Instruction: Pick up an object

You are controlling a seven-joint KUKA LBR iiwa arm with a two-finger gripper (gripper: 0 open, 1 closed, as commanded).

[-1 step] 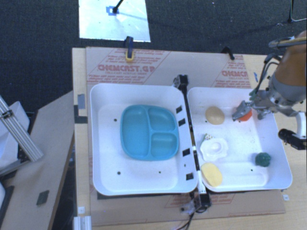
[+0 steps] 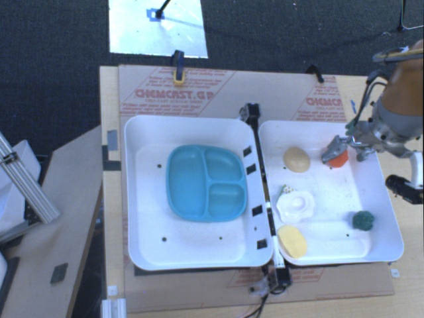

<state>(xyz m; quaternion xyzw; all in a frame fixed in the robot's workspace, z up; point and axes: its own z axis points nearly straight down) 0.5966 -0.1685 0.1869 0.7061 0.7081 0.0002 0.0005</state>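
- Gripper (image 2: 333,155) sits low in the right bin (image 2: 381,177), right at a small orange-red object (image 2: 340,160); jaw opening too blurred to tell, no grasp confirmed.
- Judgement: centre over the orange-red piece, close squarely, lift straight, clear of the tan egg-shaped object (image 2: 297,159).
- Count, right bin: one orange-red, one tan, one white fried-egg toy (image 2: 295,205), one yellow piece (image 2: 293,241), one dark green ball (image 2: 362,220).
- Left bin (image 2: 146,177): one blue divided plate (image 2: 204,181).

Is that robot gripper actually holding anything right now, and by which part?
It cannot be told. The gripper sits right at a small orange object in the right bin, but any grip is hidden.
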